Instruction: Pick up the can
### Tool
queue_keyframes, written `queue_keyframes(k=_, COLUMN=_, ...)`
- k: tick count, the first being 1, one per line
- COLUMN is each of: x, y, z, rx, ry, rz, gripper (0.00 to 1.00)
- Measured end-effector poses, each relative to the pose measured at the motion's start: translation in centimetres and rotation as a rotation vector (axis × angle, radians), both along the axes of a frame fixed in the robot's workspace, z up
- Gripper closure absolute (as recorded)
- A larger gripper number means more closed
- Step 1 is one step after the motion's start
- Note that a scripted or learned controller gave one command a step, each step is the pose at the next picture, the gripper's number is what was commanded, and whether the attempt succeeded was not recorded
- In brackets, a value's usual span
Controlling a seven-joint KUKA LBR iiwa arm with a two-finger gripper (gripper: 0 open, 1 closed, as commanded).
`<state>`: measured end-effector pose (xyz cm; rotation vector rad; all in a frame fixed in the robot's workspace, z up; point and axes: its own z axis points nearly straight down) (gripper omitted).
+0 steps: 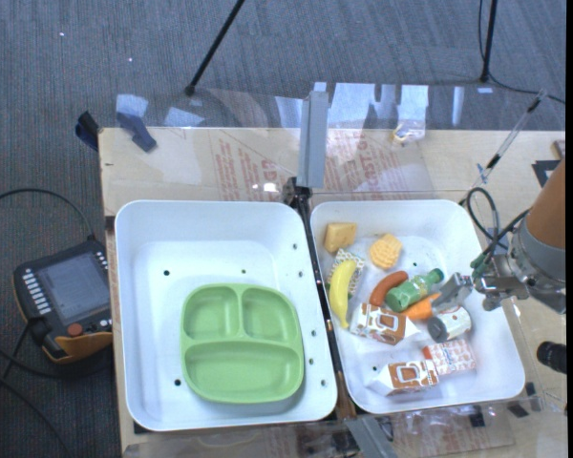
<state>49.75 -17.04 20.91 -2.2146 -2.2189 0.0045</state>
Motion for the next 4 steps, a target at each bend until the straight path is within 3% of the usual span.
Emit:
queue_keyframes(k=1, x=0.7, y=-3.8, z=-11.2, rx=0.001, ry=-0.002, rz=-0.107, gripper=0.0)
queue_keyframes(k=2, x=0.6, y=-3.9, z=-10.5, rx=0.003, ry=0.004, rz=-0.113, gripper=1.0)
queue_keyframes(k=3, x=3.0, y=-2.1, z=-5.4, rx=0.0, ry=-0.002, rz=-0.023, gripper=1.0)
queue_keyframes(k=4, x=3.0, y=-2.1, z=-5.4, rx=0.0, ry=-0.002, rz=-0.024, gripper=0.0)
